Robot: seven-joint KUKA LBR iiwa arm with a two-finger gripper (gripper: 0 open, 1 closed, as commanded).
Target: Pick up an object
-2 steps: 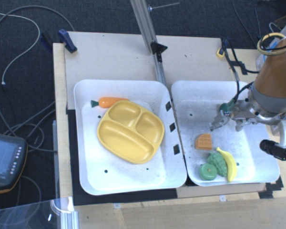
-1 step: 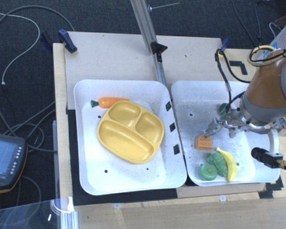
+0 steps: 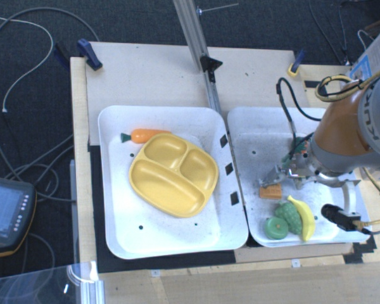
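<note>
Lying nearest the camera in the right bin point(image 3: 253, 138), a yellow banana point(image 3: 303, 215) curves along the front wall, with a green knobbly toy point(image 3: 290, 214) touching its left side and a round green piece point(image 3: 275, 228) just in front of that toy. Just behind the green toy sits a small orange block point(image 3: 270, 191), tilted a little. The tool point(image 3: 290, 170) hangs directly behind and slightly right of that orange block, close above the bin floor; whether it is open or closed cannot be told, and nothing is seen gripped in it. To the right of the orange block, the grey arm with its orange band point(image 3: 339, 128) reaches in over the right bin's far side. Left of the orange block, across the wall between the bins, the left bin point(image 3: 114, 189) carries a yellow divided plate point(image 3: 173, 173), lying flat near its middle. Behind the plate's left rim, and touching it, lies an orange carrot point(image 3: 145, 135) with a green tip pointing left. Farther back, beyond both bins, the pale desk point(image 3: 145, 75) stretches out, and a metal pole point(image 3: 191, 18) rises from it behind the orange block's bin wall.
</note>
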